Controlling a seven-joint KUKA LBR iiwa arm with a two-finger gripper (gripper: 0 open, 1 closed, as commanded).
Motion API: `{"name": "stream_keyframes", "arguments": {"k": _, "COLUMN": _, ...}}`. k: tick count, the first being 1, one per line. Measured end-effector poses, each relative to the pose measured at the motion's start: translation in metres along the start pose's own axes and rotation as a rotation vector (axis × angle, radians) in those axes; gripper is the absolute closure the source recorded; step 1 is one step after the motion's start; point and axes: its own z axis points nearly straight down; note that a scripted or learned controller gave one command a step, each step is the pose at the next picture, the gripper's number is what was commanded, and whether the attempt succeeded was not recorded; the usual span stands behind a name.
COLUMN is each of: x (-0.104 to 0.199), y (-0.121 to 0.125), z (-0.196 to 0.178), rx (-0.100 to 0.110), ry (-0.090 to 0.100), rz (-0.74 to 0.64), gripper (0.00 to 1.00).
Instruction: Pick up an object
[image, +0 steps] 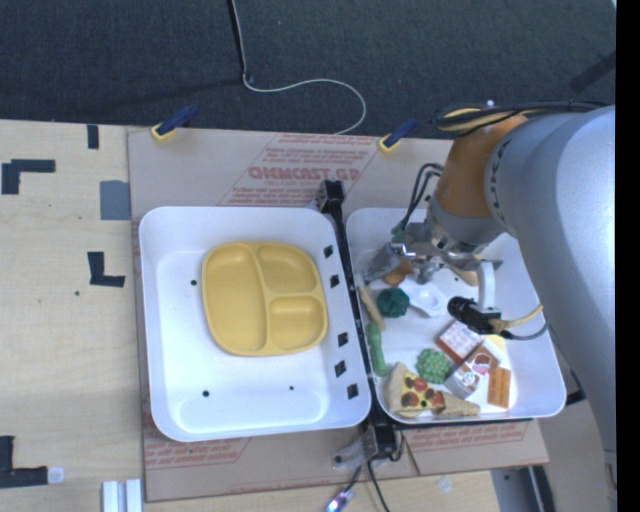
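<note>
Reaching in from the right of the camera view, the grey arm with its orange band is bent down over the right bin. The gripper sits low in the upper left part of that bin, close to the divider between the two bins. Whether the fingers are spread or closed cannot be told: the wrist and metal hardware cover them from this angle, and no object is visibly between them.

Contents of the right bin, all clustered along its left and lower areas:
- a dark green toy lies just below the gripper, next to a small white piece;
- a green vegetable-shaped stick lies along the left wall;
- a pizza slice toy rests in the lower left corner;
- a green broccoli-like piece sits just above the pizza slice;
- a red-and-white box and an orange packet lie to the right of it.

The left bin holds a yellow divided plate, lying flat and slightly above the centre of the bin floor. Both bins stand on a cardboard sheet on the counter. A white cable loops across the dark surface beyond the counter.
</note>
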Motion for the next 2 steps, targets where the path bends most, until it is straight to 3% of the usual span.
{"name": "stream_keyframes", "arguments": {"k": 1, "x": -0.024, "y": 0.019, "z": 0.008, "rx": -0.009, "ry": 0.0, "rz": 0.001, "gripper": 0.0}}
{"name": "stream_keyframes", "arguments": {"k": 2, "x": -0.023, "y": 0.021, "z": -0.004, "rx": -0.014, "ry": -0.003, "rz": -0.002, "gripper": 1.0}}
